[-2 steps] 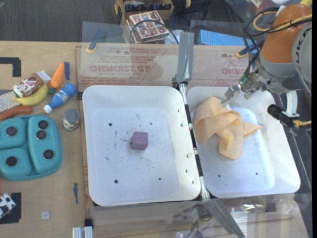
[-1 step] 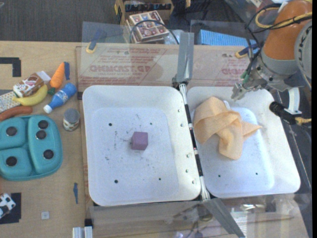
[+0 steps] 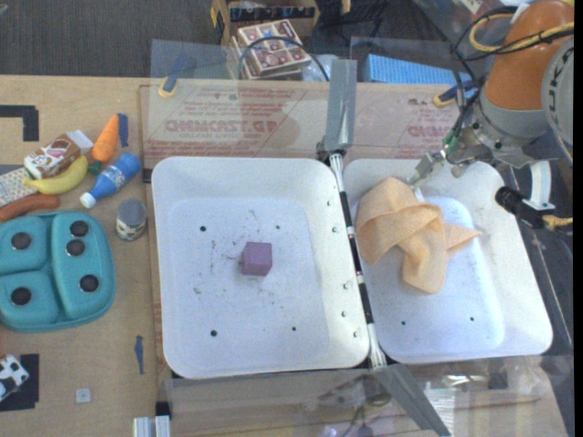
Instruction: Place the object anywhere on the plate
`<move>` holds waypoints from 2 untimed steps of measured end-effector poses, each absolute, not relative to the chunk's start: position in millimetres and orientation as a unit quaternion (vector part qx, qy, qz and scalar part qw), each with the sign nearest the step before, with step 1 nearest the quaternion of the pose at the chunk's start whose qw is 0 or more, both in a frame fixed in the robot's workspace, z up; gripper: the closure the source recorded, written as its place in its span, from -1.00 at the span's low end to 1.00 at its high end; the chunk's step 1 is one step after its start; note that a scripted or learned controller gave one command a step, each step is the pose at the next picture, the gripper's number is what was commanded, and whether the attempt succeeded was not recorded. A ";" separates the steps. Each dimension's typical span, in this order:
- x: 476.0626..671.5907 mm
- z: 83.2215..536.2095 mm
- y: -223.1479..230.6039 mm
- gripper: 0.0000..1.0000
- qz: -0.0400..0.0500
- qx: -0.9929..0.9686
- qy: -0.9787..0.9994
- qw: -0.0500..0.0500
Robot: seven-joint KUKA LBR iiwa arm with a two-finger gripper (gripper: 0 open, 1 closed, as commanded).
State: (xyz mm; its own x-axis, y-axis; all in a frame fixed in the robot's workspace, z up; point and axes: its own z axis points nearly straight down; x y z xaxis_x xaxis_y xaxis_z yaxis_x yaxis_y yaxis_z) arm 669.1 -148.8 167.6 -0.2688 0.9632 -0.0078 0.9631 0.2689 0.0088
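A small purple cube rests near the middle of the left bin. In the right bin lies a crumpled tan-orange cloth. It seems to cover part of a pale bluish-white plate, whose outline is faint against the bin floor. My gripper hangs over the right bin's far edge, just beyond the cloth's top corner and far from the cube. Nothing is visibly held in it.
On the bench to the left are a teal compartment tray, a small can, a toy bottle, a banana and a carrot. A cardboard box stands behind the bins. A metal divider runs between them.
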 end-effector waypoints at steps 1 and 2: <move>670.5 179.4 -149.3 1.00 0.002 0.604 0.797 0.009; 670.5 179.3 -149.2 -1.00 0.002 0.604 0.797 0.009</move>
State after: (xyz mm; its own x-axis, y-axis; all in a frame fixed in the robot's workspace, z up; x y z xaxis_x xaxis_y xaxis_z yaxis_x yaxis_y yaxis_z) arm 670.5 -149.2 179.3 -0.2694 0.9629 -0.0119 0.9629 0.2696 0.0138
